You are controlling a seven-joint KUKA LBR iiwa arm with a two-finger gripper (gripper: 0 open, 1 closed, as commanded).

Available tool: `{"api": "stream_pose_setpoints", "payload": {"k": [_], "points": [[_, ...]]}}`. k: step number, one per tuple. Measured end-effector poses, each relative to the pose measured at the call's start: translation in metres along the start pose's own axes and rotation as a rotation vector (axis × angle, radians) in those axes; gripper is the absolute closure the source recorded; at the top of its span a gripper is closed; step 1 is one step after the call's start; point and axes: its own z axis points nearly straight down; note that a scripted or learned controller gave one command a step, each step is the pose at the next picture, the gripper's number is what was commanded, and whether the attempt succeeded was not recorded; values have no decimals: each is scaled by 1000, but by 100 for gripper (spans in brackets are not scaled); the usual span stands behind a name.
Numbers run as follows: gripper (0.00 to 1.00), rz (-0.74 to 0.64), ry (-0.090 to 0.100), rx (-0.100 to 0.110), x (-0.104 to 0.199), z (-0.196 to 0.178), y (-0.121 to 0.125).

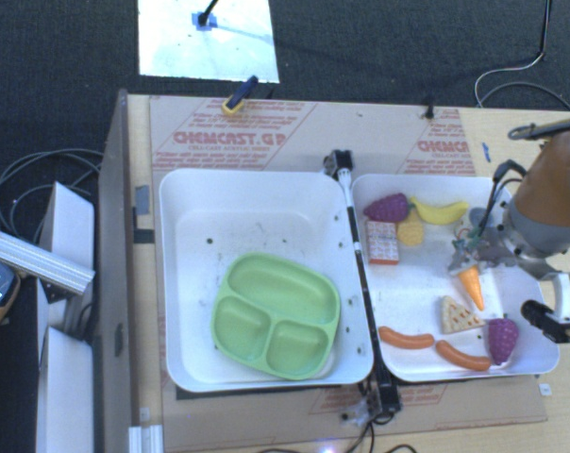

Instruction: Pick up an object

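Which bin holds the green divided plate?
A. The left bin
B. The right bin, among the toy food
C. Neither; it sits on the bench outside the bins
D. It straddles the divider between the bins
A. The green divided plate lies inside the left bin, toward its near right corner, while the toy food such as the banana and carrot lies in the right bin.

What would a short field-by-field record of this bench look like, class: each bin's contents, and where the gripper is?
left bin: green divided tray
right bin: purple grapes, banana, carrot, sandwich wedge, two sausages, second purple bunch
gripper: over right bin, just above carrot
grasp: not settled by this view
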Motion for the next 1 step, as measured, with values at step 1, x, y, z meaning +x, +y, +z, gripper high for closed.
{"api": "stream_pose_setpoints", "payload": {"k": [1], "points": [[100, -1, 2, -2, 90, -119, -2]]}}
